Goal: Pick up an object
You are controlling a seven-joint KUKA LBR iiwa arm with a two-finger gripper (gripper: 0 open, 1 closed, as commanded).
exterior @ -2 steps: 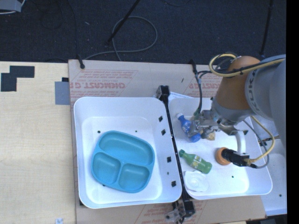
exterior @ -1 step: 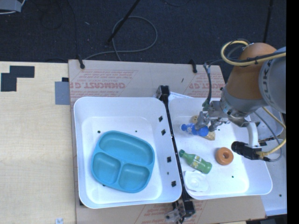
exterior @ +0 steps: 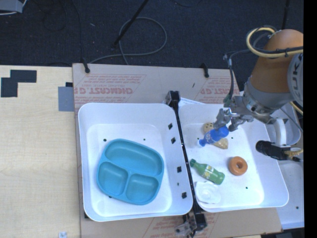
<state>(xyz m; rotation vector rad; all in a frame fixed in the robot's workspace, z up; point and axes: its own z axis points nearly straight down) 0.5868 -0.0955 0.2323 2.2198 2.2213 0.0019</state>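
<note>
My gripper (exterior: 226,123) hangs over the back middle of the right bin (exterior: 270,192), open, with its fingers apart. Just below its fingertips lies a small blue bottle (exterior: 214,135), slanting down to the left; its upper end is right at the fingertips, and I do not see it gripped. The bottle rests across a tan, speckled cookie-like piece (exterior: 221,144). Nearer the front lie a green bottle (exterior: 207,171), an orange doughnut (exterior: 238,165) and a clear round lid (exterior: 208,193).
A blue divided plate (exterior: 130,171) lies in the left bin (exterior: 89,133). A black divider rail (exterior: 181,148) runs between the two bins. Cardboard lies under both, with pale bench surface at the left.
</note>
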